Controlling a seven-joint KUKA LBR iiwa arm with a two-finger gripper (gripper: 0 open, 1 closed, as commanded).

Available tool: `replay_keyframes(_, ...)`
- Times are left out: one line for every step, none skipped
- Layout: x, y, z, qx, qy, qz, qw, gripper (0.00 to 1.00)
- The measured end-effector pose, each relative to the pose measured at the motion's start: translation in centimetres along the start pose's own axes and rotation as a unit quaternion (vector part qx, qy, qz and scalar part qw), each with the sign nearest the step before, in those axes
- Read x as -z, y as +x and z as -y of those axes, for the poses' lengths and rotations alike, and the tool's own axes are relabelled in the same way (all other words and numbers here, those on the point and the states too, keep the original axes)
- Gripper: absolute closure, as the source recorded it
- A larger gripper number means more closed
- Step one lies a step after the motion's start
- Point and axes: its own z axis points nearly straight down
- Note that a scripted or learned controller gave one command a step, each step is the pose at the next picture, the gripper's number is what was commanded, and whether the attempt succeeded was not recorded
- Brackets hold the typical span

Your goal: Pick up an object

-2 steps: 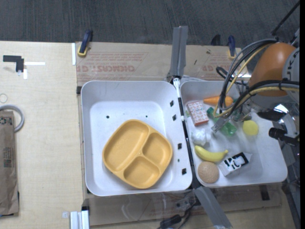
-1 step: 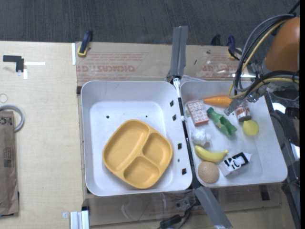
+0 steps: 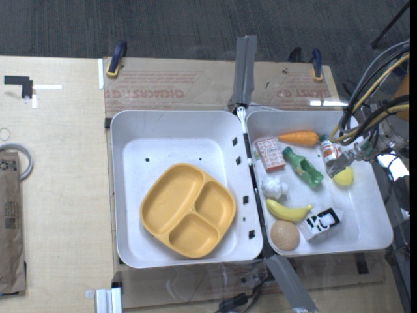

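On the wooden surface [image 3: 58, 175], two shallow white bins are seen side by side, largest items first. Left bin [image 3: 130, 135]: occupied by one yellow divided plate [image 3: 188, 209], three compartments, lying flat toward the bin's lower middle. Right bin [image 3: 371, 230]: all small objects are held here. Arm [image 3: 391, 119] is seen entering from the right, with cables looped above the bin's upper right corner. Tool [image 3: 340, 166] is placed low over the right part of the right bin, between a small can [image 3: 329, 151] and a yellow lemon [image 3: 343, 177], just beside both. Tool opening cannot be told; nothing is seen gripped.

Objects by size:
- green bottle [image 3: 303, 167], lying tilted, mid-bin, just left of the tool
- banana [image 3: 287, 210], lying lower left, curved side down
- orange carrot [image 3: 299, 137], lying along the top edge, tip pointing left
- black-and-white carton [image 3: 322, 222], lying tilted near the lower middle, just right of the banana
- red-and-white packet [image 3: 269, 154], upper left, beside the bin divider
- round tan bun [image 3: 285, 235], at the bottom edge, below the banana, touching the carton's left end
- white crumpled item [image 3: 274, 187], between packet and banana; identity unclear

Cardboard sheet [image 3: 169, 87] is clamped behind the bins. Brown paper bag [image 3: 12, 220] is lying at the far left edge.
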Motion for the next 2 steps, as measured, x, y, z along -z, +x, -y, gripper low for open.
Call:
replay_keyframes(-9.1,8.2,-3.0,0.074,0.0,0.0,0.9972,0.0)
replay_keyframes(2.0,5.1,-3.8,-0.06,0.001,0.0,0.9982,0.0)
